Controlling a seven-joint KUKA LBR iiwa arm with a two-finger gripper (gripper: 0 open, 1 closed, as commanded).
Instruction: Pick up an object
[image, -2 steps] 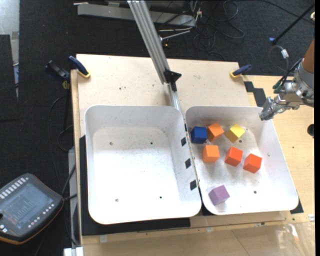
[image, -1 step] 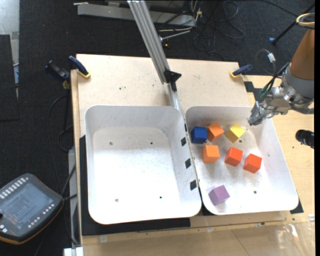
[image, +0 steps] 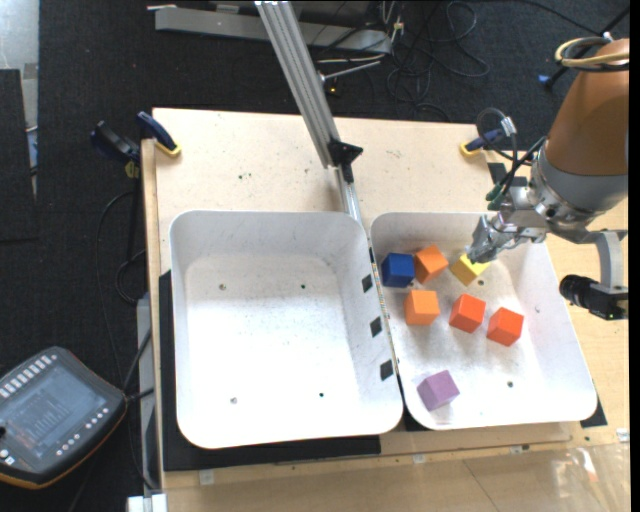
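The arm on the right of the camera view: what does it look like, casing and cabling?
The arm has a rounded orange band over a grey wrist. Dark cables run alongside the metallic gripper, and a black fitting juts out at the far right.

The arm (image: 590, 130) comes in from the right edge of the camera view, its broad orange band uppermost and the grey wrist section below it, angled down and toward the left. From the wrist, a cluster of cables and metal fittings leads to the gripper (image: 480, 252), which points downward and slightly left, low over the far part of the right-hand bin. Its fingertips sit right at a small yellow block, touching or nearly so, but the slant of the view hides how the fingers stand.
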